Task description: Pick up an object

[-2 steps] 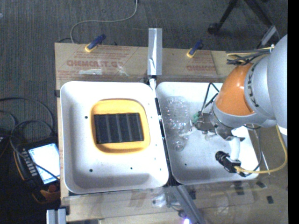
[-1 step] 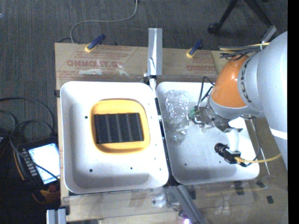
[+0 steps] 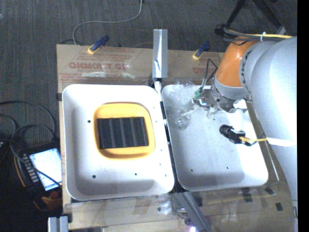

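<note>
Nearest the lens, the big grey arm [image 3: 277, 105] is seen at the right, its orange band [image 3: 231, 66] above the wrist, reaching in over the right bin [image 3: 217, 173].

Right bin: a clear crumpled plastic item [image 3: 186, 103] is noted in the upper left corner, spilling down toward the bin's middle. A small black part with a yellow lead [image 3: 234, 134] is seen in mid-bin, right side; whether it is a loose thing or cabling of the arm cannot be told.

Left bin [image 3: 77, 178]: a yellow tray with a black ribbed insert [image 3: 123, 132] is laid flat, centred, its long side running left to right. It lies well apart from the hand, across the divider between the bins.

Hand [image 3: 205, 96]: placed low over the upper part of the right bin, just beside the right edge of the clear plastic. Whether it is spread or pressed together cannot be told; nothing is seen pinched.

Key relation: the clear plastic lies to the view's left of the hand, near or touching it, and appears to trail down-left from the corner. It is judged the likeliest target. A short shift leftward would be called for. Risk judged: thin, slippery film may be missed or slid aside.

Counter [image 3: 111, 64]: brown board with two blue clamps at the far edge.
</note>
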Controlling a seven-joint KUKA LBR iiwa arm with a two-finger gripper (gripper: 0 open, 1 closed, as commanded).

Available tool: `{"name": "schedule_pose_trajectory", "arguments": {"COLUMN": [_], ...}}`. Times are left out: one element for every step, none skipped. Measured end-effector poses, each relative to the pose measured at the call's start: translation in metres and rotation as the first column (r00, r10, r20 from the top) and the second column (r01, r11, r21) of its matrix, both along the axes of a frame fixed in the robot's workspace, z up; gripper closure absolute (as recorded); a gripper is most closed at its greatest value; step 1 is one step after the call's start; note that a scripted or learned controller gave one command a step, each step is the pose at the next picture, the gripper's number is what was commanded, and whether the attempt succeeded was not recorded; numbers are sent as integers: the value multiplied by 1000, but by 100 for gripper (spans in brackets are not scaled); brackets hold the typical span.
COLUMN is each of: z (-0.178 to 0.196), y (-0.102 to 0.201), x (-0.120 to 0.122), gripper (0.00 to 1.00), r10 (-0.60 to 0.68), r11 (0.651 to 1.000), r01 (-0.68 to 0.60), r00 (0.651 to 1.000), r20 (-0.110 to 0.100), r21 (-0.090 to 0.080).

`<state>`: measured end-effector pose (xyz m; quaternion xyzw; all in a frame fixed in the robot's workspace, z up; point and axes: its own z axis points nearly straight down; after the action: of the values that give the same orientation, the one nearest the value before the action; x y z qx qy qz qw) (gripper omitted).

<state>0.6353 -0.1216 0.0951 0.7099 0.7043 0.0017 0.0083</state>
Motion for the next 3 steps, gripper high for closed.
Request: {"name": "schedule_pose_trajectory", "arguments": {"z": [0, 1, 68], "y": [-13, 14, -65], "x": [-39, -10, -8], "gripper": [0, 0, 0], "r10": [-37, -106, -75], "r11": [999, 994, 997], "r01": [37, 106, 75], "r00": [999, 994, 997], "r20": [1, -1, -14], "r21": [4, -8, 5]}}
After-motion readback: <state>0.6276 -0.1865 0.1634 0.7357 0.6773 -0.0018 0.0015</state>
